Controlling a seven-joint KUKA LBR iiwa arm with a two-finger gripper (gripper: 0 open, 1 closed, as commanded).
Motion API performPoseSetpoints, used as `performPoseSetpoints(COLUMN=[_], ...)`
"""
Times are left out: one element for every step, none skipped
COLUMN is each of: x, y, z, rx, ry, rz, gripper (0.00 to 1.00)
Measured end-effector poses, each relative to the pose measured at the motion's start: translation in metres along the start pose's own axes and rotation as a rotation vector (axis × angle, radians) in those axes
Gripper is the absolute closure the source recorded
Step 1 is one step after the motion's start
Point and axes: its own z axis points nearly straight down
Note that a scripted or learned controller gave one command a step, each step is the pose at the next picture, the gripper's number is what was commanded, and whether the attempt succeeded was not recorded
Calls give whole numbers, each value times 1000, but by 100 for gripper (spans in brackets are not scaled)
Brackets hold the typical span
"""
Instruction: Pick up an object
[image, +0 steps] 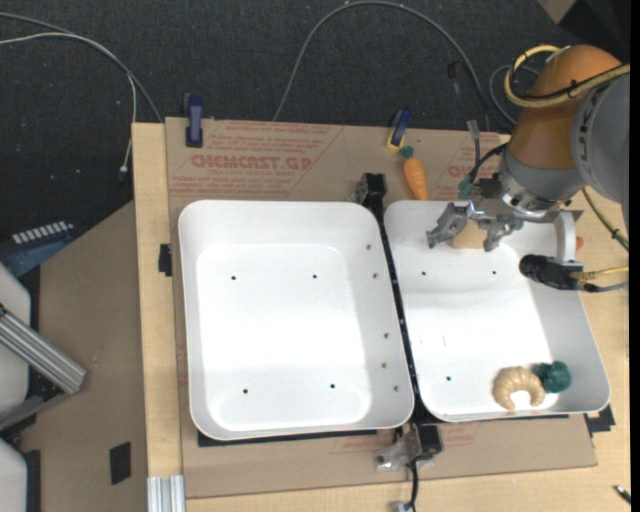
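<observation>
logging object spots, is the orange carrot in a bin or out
Out: the orange carrot lies on the cardboard behind the right bin's far rim.

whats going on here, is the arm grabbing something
A grey and orange robot arm reaches in from the right, with its gripper spread open over the far end of the right bin. A small tan object sits just beneath the fingers, but it isn't clearly held. A croissant and a teal object lie near the bin's front corner. A carrot rests outside, behind the bins. The left bin isn't being worked.
</observation>
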Motion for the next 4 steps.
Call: performPoseSetpoints(x=[-4,-4,3,10], y=[6,7,5,2], z=[46,32,-28,-87], rx=[1,-4,-8,-7], ry=[0,0,-1,-1], rz=[0,0,0,0], gripper=[0,100,100,100])
